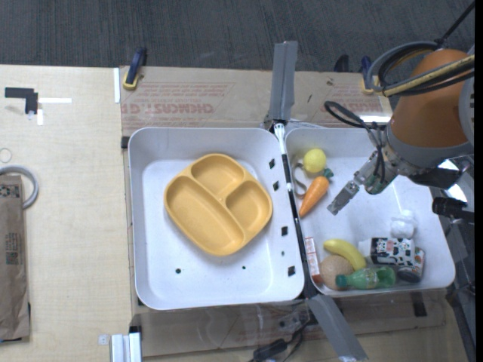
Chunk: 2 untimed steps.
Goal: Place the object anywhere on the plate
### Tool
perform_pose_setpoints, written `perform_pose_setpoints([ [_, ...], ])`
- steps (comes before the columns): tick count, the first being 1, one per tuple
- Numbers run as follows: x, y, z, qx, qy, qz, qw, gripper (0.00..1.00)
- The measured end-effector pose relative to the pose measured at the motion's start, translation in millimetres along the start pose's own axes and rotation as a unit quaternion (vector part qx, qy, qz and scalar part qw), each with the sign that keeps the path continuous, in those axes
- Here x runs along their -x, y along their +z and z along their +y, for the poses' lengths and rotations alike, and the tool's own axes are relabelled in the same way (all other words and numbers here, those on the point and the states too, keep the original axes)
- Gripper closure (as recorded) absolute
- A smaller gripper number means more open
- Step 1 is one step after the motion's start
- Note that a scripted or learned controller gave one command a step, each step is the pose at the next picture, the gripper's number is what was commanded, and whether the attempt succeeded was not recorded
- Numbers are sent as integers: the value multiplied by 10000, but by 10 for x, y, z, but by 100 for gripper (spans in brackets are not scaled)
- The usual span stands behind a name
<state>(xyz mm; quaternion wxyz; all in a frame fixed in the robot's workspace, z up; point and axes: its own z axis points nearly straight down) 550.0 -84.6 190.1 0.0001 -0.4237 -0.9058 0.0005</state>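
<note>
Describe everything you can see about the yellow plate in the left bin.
The yellow plate is a rounded, matte tray that looks like plastic or silicone, with raised ridges dividing it into three compartments: one large and two smaller. It lies flat and right side up, turned at an angle, near the middle of the left bin. It rests on the bin floor with nothing in it and touches no wall.

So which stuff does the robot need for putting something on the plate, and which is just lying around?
For the job:
- yellow plate in the left bin
- gripper over the right bin
- food toys there, any could be picked: carrot, lemon, banana, green bottle

Just lying about:
- blue clamp
- brown bag
- cow-print carton
</note>
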Motion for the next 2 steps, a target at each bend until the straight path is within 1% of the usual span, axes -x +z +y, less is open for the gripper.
perform_pose_setpoints([
  [1, -4, -64, -936, -1, -285, 3, 9996, 0],
  [2, 548, 27, -1392, 7, -1366, -3, 9906, 0],
])
